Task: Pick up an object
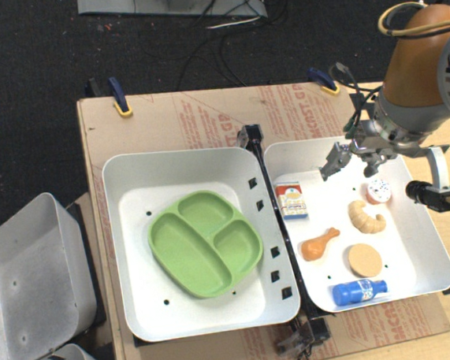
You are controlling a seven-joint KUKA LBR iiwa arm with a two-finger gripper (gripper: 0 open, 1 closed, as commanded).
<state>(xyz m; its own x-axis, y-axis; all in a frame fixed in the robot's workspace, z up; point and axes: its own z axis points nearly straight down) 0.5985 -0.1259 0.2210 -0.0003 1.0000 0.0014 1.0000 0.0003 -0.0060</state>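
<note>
The arm [417,58] is seen entering from the right edge of the frame, its orange band uppermost and the grey wrist [400,123] angled down and to the left below it. The gripper [352,163] is carried at the wrist's lower end, with two dark fingers [334,161] spread apart and pointed downward. Nothing is seen between the fingers, and a cable is looped above the band.

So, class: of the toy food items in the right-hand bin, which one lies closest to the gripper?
The small round white item, directly below the gripper. The croissant, drumstick, carton, cracker and blue bottle lie farther off.
</note>
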